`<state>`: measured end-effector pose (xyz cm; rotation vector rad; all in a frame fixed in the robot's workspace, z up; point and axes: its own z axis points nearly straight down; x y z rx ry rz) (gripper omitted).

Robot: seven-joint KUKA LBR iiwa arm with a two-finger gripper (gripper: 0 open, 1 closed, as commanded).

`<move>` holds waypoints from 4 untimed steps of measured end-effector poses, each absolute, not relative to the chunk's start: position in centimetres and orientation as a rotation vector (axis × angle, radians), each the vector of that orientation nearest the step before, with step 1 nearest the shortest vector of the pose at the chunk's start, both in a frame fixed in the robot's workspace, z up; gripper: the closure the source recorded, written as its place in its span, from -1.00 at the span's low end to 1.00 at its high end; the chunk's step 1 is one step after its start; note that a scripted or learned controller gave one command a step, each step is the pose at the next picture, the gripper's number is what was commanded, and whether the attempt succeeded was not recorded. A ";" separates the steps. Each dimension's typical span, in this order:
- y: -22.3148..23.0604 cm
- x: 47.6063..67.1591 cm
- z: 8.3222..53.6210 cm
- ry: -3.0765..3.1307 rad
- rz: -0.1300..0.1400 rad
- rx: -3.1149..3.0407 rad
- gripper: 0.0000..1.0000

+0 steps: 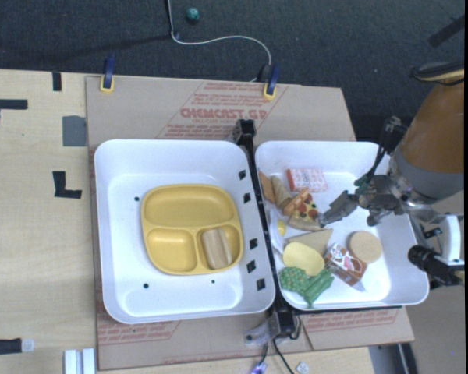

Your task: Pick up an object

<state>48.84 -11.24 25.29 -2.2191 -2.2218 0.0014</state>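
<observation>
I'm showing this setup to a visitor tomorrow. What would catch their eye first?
Probably the yellow divided plate in the left bin, with a bread-like piece in its lower right compartment. Next, the heap of toy food crowding the right bin, with the arm's tool reaching over it from the right.

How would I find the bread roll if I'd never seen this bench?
Look in the left white bin, which holds a yellow divided plate. The bread roll lies in the plate's lower right compartment, the one tan thing there, apart from the food piled in the other bin.
</observation>
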 end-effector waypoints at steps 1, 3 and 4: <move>-8.3 57.3 20.1 -2.228 -0.003 -2.220 -1.00; -11.1 62.4 8.4 -2.224 0.003 -2.223 -1.00; -10.6 65.3 7.7 -2.159 0.080 -2.195 -1.00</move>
